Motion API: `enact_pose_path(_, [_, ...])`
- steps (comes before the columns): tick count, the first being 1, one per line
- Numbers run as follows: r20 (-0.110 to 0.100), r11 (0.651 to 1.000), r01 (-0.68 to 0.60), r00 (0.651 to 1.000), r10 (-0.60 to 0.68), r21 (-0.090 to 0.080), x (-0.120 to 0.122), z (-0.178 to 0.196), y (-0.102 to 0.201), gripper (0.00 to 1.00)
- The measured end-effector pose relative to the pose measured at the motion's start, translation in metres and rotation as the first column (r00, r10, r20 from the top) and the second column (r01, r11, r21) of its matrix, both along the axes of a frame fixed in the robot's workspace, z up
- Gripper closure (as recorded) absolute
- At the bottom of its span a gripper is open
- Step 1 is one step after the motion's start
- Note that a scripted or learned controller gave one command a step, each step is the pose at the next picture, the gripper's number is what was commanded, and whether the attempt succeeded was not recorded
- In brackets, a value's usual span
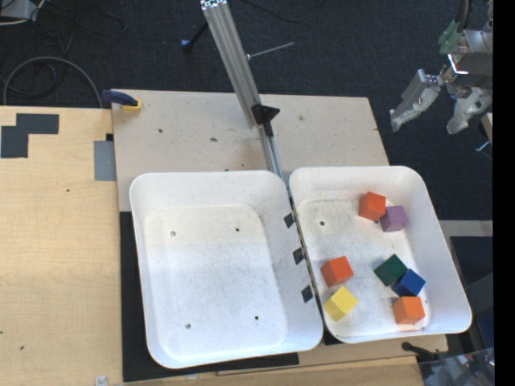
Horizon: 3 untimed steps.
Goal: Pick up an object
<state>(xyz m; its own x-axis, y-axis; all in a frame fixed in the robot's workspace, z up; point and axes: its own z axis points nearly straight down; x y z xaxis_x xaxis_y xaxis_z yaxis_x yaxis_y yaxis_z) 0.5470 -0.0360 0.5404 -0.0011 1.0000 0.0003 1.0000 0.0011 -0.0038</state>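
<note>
Dark floor surrounds the pale surface [338, 127] that carries two white bins; all seven cubes sit in the right bin [434, 215]. Off the surface's far right corner hangs the gripper [434, 107], its fingers spread and grasping nothing. The orange cube [372, 206] by the bin's far edge lies nearest, down and to the left of the fingers, well apart.
</note>
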Motion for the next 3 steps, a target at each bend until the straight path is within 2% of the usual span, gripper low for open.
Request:
enact_pose_path(1, [0.001,1.0,0.005,1.0,-0.005,-0.002,0.052,-0.002,-0.052,0.0])
enact_pose_path(2, [0.002,1.0,-0.001,1.0,0.001,0.001,-0.026,0.002,-0.024,0.0])
enact_pose_path(3, [0.0,1.0,-0.005,1.0,0.005,0.0,0.038,-0.002,0.035,0.0])
